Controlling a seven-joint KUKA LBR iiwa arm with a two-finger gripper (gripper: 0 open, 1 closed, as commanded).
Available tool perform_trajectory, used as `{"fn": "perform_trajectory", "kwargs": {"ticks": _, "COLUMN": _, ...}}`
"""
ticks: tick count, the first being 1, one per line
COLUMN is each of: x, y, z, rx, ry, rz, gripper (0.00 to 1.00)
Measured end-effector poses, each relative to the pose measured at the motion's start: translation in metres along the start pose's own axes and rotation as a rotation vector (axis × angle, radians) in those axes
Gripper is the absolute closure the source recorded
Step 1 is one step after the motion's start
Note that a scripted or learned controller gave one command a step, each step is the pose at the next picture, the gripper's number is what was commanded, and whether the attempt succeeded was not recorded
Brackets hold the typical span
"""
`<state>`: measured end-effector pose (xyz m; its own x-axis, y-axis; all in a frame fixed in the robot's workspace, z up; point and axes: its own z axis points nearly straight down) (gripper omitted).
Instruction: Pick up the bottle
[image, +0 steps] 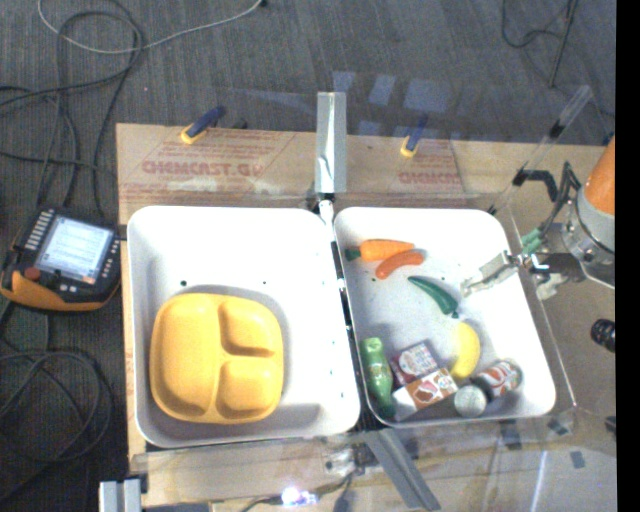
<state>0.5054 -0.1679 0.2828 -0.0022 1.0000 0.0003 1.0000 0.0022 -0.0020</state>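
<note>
Green bottle (377, 369) lies lengthwise along bin's (500, 225) left wall.

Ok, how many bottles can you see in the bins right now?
1: a green bottle lying at the right bin's lower-left corner, against its left wall. Another could hide among the clustered items beside it.

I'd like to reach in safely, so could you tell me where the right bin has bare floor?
Bare floor lies in the right bin between the orange pepper, the green chilli and the green bottle. The near edge is crowded: bottle, cartons, lemon and can packed together.
</note>
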Motion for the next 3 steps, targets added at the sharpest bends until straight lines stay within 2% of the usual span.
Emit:
{"fn": "perform_trajectory", "kwargs": {"ticks": 1, "x": -0.03, "y": -0.021, "z": -0.002, "rx": -0.001, "ry": 0.0, "rz": -0.01, "gripper": 0.0}}
{"fn": "perform_trajectory", "kwargs": {"ticks": 2, "x": -0.001, "y": 0.044, "z": 0.086, "rx": 0.002, "ry": 0.0, "rz": -0.031, "gripper": 0.0}}
{"fn": "perform_trajectory", "kwargs": {"ticks": 3, "x": 0.013, "y": 0.065, "z": 0.194, "rx": -0.012, "ry": -0.004, "rz": -0.012, "gripper": 0.0}}
